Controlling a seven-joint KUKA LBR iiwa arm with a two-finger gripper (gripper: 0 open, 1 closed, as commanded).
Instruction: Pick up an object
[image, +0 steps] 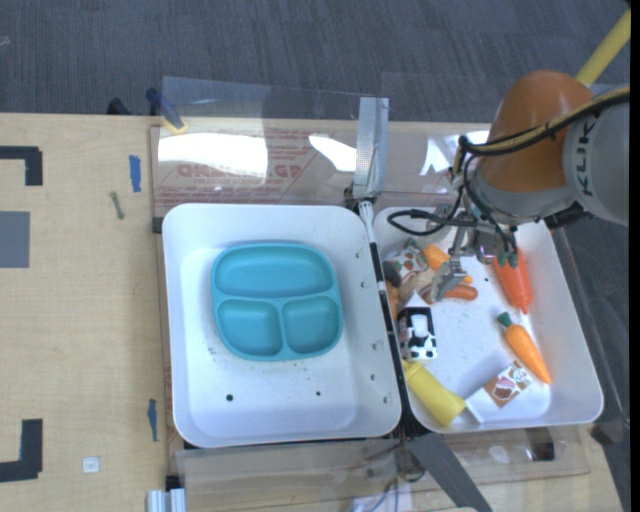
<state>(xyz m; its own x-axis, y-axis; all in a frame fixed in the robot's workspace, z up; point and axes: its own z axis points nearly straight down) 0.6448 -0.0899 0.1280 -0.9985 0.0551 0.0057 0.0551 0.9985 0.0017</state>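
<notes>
My bench: pale wood top (70, 330) with black corner marks (25, 165), blue tape bits (135, 172); dark grey carpet (250, 40) beyond.

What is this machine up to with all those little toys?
The robot arm reaches in from the right and lowers its gripper into the right bin, among toy foods: two carrots, a yellow piece and a small carton. Nothing looks lifted yet. The left bin holds a blue divided plate.
</notes>
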